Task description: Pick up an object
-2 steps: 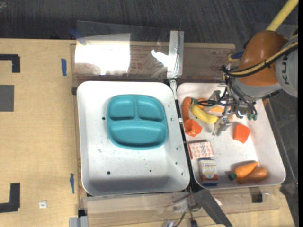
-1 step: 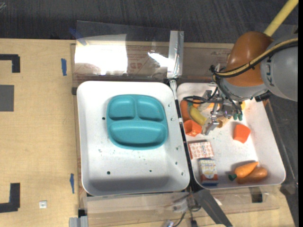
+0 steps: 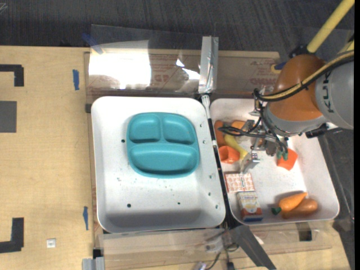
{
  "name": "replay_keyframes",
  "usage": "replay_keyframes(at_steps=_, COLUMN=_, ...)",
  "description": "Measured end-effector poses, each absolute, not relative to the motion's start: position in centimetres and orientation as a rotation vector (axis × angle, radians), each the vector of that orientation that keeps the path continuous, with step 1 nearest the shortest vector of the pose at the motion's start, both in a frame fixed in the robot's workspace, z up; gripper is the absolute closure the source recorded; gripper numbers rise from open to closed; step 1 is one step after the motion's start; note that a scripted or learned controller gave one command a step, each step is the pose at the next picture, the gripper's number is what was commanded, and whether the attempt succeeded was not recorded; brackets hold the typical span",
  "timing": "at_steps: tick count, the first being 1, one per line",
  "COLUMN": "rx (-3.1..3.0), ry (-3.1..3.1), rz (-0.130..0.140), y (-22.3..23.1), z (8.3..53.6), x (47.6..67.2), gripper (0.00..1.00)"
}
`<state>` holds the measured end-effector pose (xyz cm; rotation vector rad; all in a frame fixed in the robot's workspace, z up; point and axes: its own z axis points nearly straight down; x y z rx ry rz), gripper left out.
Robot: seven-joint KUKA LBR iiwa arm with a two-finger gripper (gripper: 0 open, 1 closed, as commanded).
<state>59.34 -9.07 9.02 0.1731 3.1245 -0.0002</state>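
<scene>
The arm (image 3: pixel 315 91) enters from the right and hangs over the right bin (image 3: pixel 323 167), with the gripper (image 3: pixel 251 161) low over the bin's left-centre. Whether it is released or clenched cannot be told — the view does not resolve it — and no object is visibly held.

Contents of the right bin:
- an orange cup-like piece (image 3: pixel 228 153) and a yellow item (image 3: pixel 237 147), just left of the gripper;
- a small orange piece (image 3: pixel 287 159) to its right;
- a small carton (image 3: pixel 247 202) and a flat red-and-white packet (image 3: pixel 238 181) toward the near-left corner, below the gripper;
- a toy carrot (image 3: pixel 293 203) at the near wall.

The left bin (image 3: pixel 112 207) holds a teal divided plate (image 3: pixel 163 144), lying flat near its centre.
</scene>
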Motion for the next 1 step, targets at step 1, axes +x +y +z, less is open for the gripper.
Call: replay_keyframes(at_steps=1, rx=0.358, ry=3.106, rz=0.002, y=-9.42, z=9.03, x=57.80, gripper=0.00)
